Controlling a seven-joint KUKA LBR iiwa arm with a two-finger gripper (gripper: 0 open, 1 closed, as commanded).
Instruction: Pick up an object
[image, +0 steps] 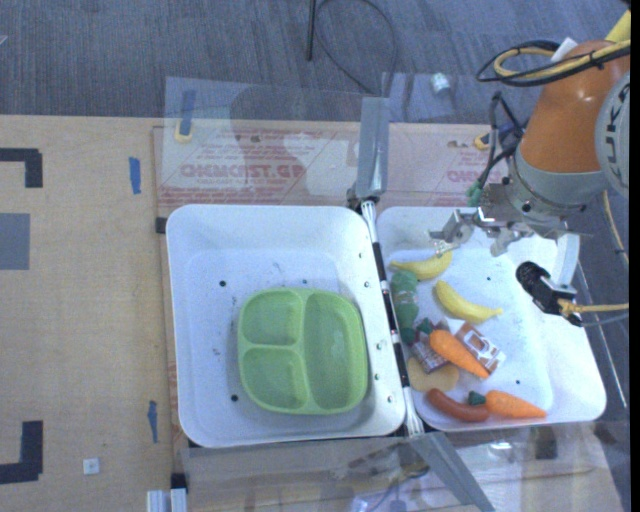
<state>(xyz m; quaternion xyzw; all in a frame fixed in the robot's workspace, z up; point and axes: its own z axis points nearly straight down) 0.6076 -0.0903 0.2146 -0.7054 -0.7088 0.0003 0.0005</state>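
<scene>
Over the right bin (585, 385), the gripper (470, 226), fingers spread and empty, could graze the near banana (424, 266) and nudge it aside.

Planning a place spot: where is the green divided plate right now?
The green divided plate lies in the left bin, toward its near right corner, by the divider from the right bin.

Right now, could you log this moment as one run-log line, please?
arm: over right bin | gripper: above bananas | tray: left bin
</scene>
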